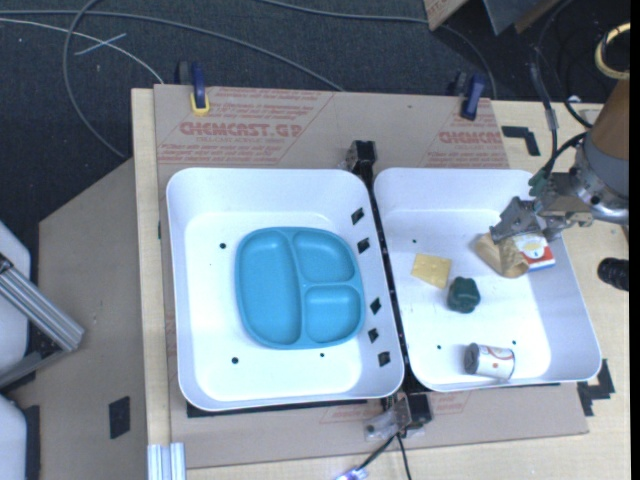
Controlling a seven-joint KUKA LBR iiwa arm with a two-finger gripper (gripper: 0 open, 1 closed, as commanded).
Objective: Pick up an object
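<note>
The right bin [572, 340] holds several small objects. A yellow flat piece [432, 269] lies near its middle, with a dark green lump [462, 294] just right of and below it. A white can [490, 360] lies on its side near the front wall. A tan, bag-like object [503, 257] sits at the right, with a small red and white item [541, 256] touching it. My gripper [524, 225] reaches in from the right and hangs right over the tan object's top edge. Whether it touches the object is unclear.
The left bin [197, 370] carries a blue divided plate [298, 286] in its middle. A row of black clips [368, 268] runs along the seam between the bins. Blue clamps [200, 88] hold the cardboard base at the back.
</note>
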